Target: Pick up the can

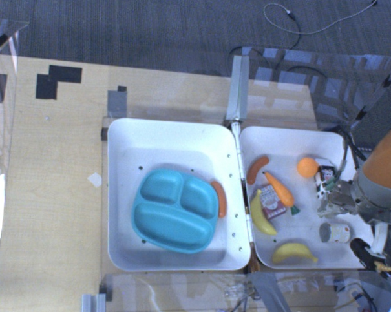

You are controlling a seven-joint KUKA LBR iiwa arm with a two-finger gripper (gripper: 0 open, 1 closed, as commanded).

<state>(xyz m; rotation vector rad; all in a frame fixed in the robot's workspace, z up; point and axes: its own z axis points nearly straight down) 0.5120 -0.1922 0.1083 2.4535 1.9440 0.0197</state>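
While the grey arm with its orange band (384,168) reached in from the right, its metal 2-finger gripper (336,196) hung over the right edge of the right shallow white bin (283,140). Could not tell how the claw stood; too small and cluttered to read. Nothing visibly sat in it.

The small white cylindrical can (335,232) lay on its side on the right bin's floor, near the right wall, just below the gripper and apart from it. Its open or dark end faced left.

Also in the right bin: a round orange fruit (307,167) near the upper middle, a small dark-and-white carton-like item (325,173) just right of it, an orange carrot with a green tip (280,189) lying diagonally, a reddish sausage (257,168) near the left wall, a small printed packet (271,202) touching the carrot, and 2 yellow bananas, 1 (261,218) beside the packet and 1 (293,253) near the bottom wall, left of the can.

The left shallow white bin (128,143) held a turquoise plastic divided plate (177,210) with 3 compartments, and a second reddish sausage (219,197) lay touching the plate's right rim.

Both bins sat side by side on a pale wooden bench (52,178).
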